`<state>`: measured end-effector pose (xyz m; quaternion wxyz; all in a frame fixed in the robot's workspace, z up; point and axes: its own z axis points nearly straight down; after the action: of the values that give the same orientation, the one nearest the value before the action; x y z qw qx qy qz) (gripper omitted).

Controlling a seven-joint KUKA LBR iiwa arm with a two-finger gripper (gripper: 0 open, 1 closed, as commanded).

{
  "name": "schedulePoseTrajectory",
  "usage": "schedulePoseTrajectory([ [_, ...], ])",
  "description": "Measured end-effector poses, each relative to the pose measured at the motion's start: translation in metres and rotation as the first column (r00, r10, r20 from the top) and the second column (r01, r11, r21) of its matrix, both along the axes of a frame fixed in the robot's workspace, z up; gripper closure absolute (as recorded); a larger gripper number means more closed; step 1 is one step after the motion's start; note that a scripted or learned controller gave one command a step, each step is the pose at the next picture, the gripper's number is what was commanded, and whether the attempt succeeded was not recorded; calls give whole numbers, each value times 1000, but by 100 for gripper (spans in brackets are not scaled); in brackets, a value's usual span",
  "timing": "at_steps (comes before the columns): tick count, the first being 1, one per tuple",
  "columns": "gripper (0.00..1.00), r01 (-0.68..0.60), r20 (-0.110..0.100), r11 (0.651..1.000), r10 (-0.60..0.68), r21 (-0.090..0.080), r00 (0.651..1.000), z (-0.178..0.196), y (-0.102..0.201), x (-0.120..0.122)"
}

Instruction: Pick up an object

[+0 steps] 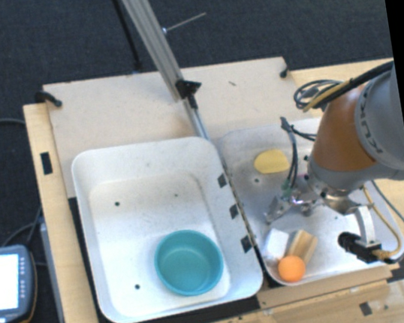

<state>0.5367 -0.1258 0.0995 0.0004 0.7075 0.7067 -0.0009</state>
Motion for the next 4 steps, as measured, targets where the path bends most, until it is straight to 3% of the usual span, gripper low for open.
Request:
schedulePoseTrajectory([
  [1,100,6,6,1000,-6,1,1000,12,0,2],
  [4,100,-4,10,1000,4,-1,1000,172,-9,-4],
])
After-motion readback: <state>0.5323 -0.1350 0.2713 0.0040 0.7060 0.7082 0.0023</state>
